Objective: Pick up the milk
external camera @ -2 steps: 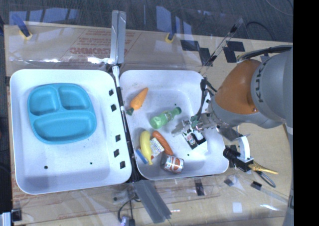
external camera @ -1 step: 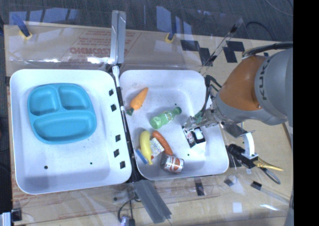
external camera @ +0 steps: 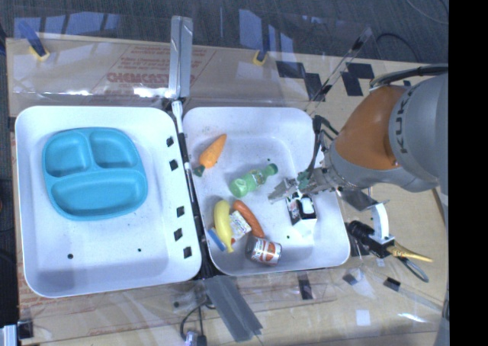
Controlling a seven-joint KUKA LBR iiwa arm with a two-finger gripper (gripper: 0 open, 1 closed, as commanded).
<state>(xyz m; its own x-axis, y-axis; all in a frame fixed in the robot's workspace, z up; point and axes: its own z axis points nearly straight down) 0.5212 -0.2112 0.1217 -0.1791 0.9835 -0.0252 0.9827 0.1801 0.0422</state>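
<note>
Orange-banded arm (external camera: 372, 137) reaches into the right bin (external camera: 252, 113), hand (external camera: 284, 189) beside the green bottle (external camera: 252, 181), its grip state unclear.

Left bin (external camera: 30, 261): the blue tray (external camera: 94, 171) takes the upper half, with bare floor along the bottom. In the right bin (external camera: 252, 117) there's open floor along the top. A carrot (external camera: 213, 150) sits by the left wall and a green bottle (external camera: 252, 181) lies mid-bin. Lower left is jammed: banana (external camera: 221, 219), milk carton (external camera: 239, 224), sausage (external camera: 250, 217) and can (external camera: 265, 251) sit close together. The tool (external camera: 288, 187) and arm (external camera: 381, 146) block the right side.
</note>
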